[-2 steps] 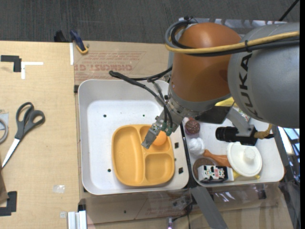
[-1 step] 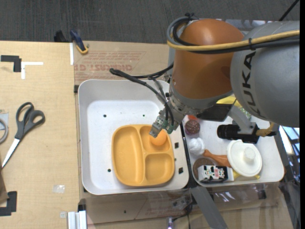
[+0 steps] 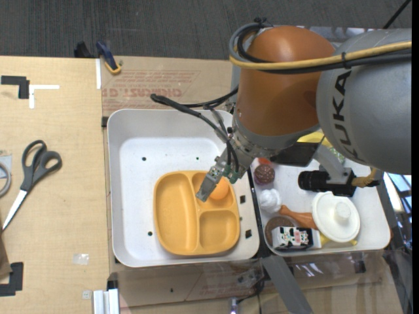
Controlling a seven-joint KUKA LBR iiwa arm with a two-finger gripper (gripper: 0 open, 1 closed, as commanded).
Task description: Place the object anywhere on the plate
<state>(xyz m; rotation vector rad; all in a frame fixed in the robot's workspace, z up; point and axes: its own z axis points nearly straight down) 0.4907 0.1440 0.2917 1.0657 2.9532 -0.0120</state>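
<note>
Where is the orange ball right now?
The orange ball sits in the yellow plate's upper right compartment, in the left bin, at the hand.

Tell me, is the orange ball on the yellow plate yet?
Nearly. The orange ball already sits over the yellow plate's top right compartment in the left bin. The gripper is right against it, so letting go and lifting away looks left. Whether it grips the ball is unclear.

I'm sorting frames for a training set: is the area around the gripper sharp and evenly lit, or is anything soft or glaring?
Camera view: even light, no harsh glare; the yellow plate is sharp, the gripper slightly soft, and the close orange band looms large, blocking part of the bins.
</note>
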